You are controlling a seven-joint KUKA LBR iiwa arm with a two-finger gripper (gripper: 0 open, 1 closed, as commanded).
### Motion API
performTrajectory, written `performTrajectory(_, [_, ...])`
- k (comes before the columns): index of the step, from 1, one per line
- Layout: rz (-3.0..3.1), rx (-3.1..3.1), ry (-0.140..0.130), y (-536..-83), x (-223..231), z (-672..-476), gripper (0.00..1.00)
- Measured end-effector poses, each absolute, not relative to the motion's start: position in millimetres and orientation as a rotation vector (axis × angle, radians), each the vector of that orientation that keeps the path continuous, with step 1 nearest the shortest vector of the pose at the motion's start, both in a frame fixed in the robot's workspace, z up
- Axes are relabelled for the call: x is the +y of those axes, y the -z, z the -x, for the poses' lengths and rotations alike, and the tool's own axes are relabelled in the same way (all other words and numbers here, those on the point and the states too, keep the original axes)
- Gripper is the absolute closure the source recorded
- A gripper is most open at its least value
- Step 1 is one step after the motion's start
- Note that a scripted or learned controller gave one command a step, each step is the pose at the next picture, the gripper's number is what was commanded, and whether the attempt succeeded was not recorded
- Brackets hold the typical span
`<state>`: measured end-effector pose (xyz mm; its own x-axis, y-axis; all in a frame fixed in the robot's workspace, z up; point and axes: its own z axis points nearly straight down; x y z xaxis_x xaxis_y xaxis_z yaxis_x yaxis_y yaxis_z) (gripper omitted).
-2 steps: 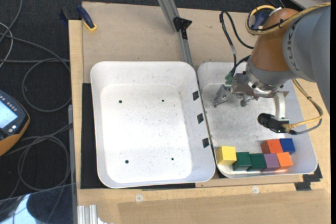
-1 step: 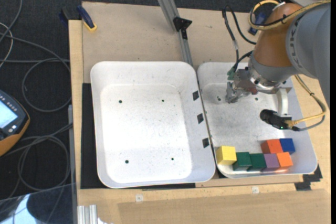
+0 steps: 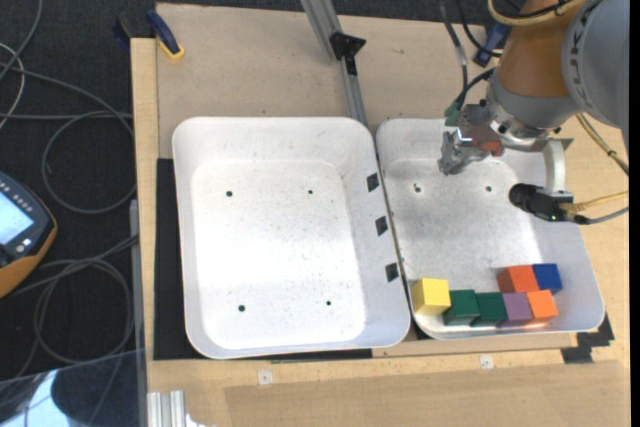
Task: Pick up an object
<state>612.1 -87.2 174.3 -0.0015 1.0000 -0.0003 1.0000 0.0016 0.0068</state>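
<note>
Several small blocks lie along the front edge of the right bin (image 3: 440,215): a yellow block (image 3: 432,293), two green blocks (image 3: 463,304) (image 3: 490,307), a purple block (image 3: 517,306), two orange blocks (image 3: 523,279) (image 3: 541,304) and a blue block (image 3: 547,276). My gripper (image 3: 455,158) hangs over the back part of the right bin, well behind the blocks, with nothing seen between its fingers. Its fingertips look close together.
The left bin (image 3: 200,145) stands beside the right one, with black clips (image 3: 381,225) along the shared rim. A slanted metal rail (image 3: 318,5) rises behind the bins. A blue and yellow clamp (image 3: 165,35) sits at the bench's back left corner.
</note>
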Motion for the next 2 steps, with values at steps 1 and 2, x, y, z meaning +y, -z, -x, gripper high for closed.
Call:
performTrajectory(1, [-2.217, 2.219, -0.007, -220.3, -91.2, -608.9, 1.0])
performTrajectory(2, [-2.216, 2.22, -0.007, -268.1, -87.7, -603.1, 1.0])
